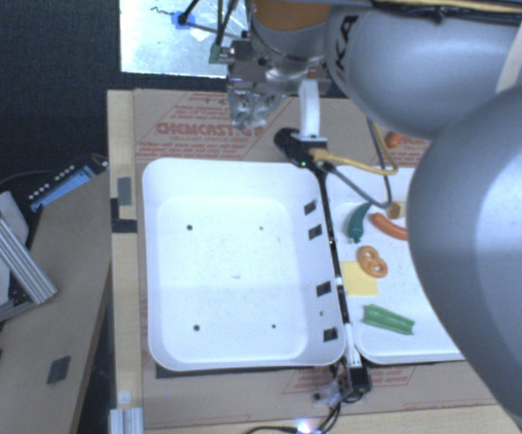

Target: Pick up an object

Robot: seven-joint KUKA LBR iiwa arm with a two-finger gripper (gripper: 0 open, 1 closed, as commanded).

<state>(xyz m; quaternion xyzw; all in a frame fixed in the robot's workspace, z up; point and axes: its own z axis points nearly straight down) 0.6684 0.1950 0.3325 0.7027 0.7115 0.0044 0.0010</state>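
Gripper [251, 108] above bench beyond left bin [166, 269], finger state unclear, nothing seen held. Right bin [396, 355] w/ pretzel [371, 261], green pepper [388, 319], yellow slice [360, 280], orange carrot [390, 226].

Left bin [166, 269]: bare white floor, open to entry from above, raised rim all round. Divider [331, 260] between bins: black clips along it. Right bin [423, 346]: crowded near the divider with teal piece [358, 220], sausage [389, 227], pretzel [371, 260], yellow slice [360, 280], green pod [388, 319]; arm [460, 107] overhangs its right and far parts.
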